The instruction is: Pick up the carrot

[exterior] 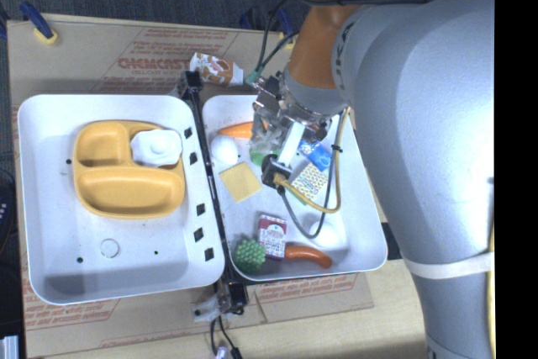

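The hand (271, 149) sits low in the right bin (363, 214), and its fingers are lost among wrist hardware and cables, so their spacing cannot be read. Just beside the hand, an orange piece (236, 130) runs under it with its far end hidden; whether it is a carrot cannot be told. The arm (420, 122) behind the hand covers that bin's far rim and is cut off by the bottom edge.

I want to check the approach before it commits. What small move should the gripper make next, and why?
Probably lower a little onto the carrot: the gripper sits just beside its orange end near the right bin's back edge, with nothing visibly between its fingers yet.
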Robot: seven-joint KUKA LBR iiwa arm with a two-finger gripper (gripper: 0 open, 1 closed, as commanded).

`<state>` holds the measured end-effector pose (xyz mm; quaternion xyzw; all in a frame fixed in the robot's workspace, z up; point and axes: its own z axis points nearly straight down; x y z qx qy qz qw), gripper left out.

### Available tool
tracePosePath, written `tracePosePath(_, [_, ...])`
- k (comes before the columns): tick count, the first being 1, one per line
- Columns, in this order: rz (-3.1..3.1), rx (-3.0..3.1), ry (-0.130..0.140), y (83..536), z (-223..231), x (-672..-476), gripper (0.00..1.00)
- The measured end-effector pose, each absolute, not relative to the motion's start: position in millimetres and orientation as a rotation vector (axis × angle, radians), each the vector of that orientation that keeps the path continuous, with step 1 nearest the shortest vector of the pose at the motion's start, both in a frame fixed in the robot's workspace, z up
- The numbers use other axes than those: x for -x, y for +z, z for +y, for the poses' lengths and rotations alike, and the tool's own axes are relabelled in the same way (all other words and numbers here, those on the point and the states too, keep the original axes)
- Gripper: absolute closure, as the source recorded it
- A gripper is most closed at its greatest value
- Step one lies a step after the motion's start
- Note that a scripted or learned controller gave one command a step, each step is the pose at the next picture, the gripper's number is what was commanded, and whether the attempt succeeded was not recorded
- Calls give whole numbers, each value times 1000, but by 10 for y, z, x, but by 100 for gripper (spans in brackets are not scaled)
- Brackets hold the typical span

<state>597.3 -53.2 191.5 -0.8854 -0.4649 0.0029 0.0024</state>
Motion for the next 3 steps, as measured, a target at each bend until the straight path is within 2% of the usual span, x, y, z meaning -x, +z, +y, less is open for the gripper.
tracePosePath(1, [-1362, 2826, 10, 1909, -43, -5298, 100])
tracePosePath(2, [-1246, 2881, 6, 2620, -304, -5439, 100])
tracePosePath(3, [-1040, 2960, 10, 2164, 153, -4752, 100])
